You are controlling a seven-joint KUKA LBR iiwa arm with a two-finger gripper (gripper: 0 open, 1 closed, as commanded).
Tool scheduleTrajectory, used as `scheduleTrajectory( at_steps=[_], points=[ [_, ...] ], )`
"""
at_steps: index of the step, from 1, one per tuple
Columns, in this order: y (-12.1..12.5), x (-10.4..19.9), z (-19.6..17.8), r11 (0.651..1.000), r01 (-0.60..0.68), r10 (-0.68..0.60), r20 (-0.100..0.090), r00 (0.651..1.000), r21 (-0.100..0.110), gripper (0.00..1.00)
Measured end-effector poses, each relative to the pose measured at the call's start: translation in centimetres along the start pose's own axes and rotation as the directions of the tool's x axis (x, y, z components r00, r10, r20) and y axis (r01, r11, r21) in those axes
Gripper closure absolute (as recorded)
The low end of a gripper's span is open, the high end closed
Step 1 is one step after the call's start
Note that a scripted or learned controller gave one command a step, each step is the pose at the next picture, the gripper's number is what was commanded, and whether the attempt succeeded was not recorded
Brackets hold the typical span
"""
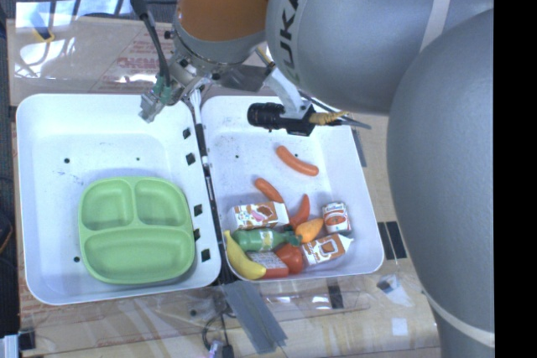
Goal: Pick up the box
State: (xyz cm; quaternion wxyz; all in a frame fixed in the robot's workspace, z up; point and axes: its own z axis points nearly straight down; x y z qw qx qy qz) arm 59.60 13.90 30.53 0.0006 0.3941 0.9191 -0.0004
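A small orange-and-white box (260, 215) lies in the right bin (352, 180), near its front. A second similar box (325, 249) rests at the front right, and a third box (267, 262) is partly buried under the food. My gripper (155, 103) hangs over the far right corner of the left bin (50, 147), well away from the boxes, up and to their left. Nothing is visible in it.
A green divided plate (134, 230) sits in the left bin. The right bin also holds two sausages (298, 162), a carrot (309, 229), a red pepper, a green bottle (262, 240), a banana (239, 260) and a small can (336, 218).
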Motion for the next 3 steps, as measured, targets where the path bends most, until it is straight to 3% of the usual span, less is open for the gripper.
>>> scheduleTrajectory(
  at_steps=[1, 2, 3],
  points=[
    [4.3, 5.6, -13.8, 1.0, -0.003, 0.003, 0.0, 1.0, -0.002, 1.0],
    [8.5, 2.3, -13.4, 0.993, 0.117, -0.117, 0.001, 0.993, -0.002, 1.0],
    [5.5, 4.9, -2.7, 0.981, 0.195, -0.195, -0.002, 0.981, 0.002, 1.0]
  ],
)
